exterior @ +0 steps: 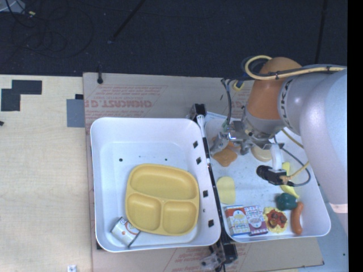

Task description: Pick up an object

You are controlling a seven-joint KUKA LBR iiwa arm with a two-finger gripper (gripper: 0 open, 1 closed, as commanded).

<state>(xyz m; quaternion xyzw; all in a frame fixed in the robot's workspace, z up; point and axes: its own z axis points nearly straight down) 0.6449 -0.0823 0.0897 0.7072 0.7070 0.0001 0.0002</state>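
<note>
I count one yellow tray [163,198] and one small carton [124,232] in my left bin [108,146]. The right bin [317,222] is crowded: the gripper [233,142] sits low by an orange-brown piece [225,156] near the divider; its grip I cannot tell.

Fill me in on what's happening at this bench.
A grey arm reaches from the right into the right bin, its gripper low beside a brown item. Nothing is visibly held. Small toys lie nearby. The left bin holds a yellow divided tray and a small carton.
</note>
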